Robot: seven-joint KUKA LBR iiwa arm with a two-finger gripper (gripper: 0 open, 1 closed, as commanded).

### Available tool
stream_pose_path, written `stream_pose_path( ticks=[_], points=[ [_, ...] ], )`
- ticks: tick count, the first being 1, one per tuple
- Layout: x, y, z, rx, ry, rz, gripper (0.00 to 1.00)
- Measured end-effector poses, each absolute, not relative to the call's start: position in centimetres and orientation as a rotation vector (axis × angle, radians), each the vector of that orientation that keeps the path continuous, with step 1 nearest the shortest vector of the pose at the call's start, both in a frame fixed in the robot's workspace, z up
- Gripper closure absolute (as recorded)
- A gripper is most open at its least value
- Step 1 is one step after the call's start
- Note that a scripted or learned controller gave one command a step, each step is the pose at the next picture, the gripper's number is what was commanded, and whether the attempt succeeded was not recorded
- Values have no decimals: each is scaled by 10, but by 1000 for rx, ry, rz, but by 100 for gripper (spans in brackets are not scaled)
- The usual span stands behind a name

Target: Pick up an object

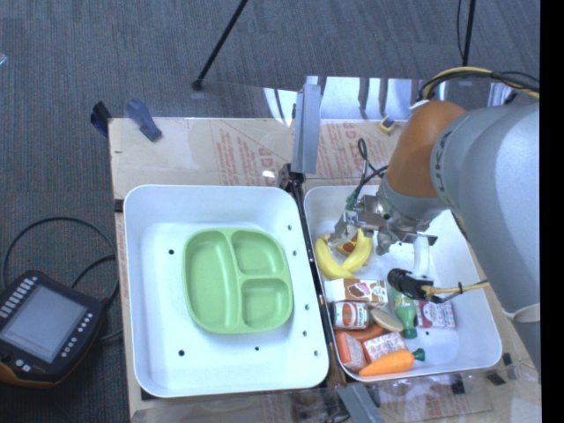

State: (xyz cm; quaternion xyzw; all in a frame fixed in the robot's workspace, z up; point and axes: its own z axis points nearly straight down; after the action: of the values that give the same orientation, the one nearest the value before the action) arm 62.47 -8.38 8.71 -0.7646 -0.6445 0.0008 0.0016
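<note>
Green divided plate (238,280) was seen in left bin (154,280); banana (339,256), food packs (354,291), carrot (388,362) were piled in right bin (467,342). Pincer (359,223) state couldn't be told.

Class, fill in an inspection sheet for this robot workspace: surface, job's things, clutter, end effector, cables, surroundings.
Surface: bench with left bin and right bin side by side.
Job's things: bananas, carrot, can and small cartons crowded in the right bin.
Clutter: green divided plate in the left bin; blue object on the bench's far left corner.
End effector: low over the right bin, beside the bananas.
Cables: black cable looping on the floor by the pendant.
Surroundings: grey carpet, tripod leg.
</note>
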Motion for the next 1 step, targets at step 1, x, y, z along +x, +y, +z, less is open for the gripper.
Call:
stream_pose_path(
  ticks=[1],
  points=[
    [644,-112,145,-2293,-2144,1,0]
  ],
)
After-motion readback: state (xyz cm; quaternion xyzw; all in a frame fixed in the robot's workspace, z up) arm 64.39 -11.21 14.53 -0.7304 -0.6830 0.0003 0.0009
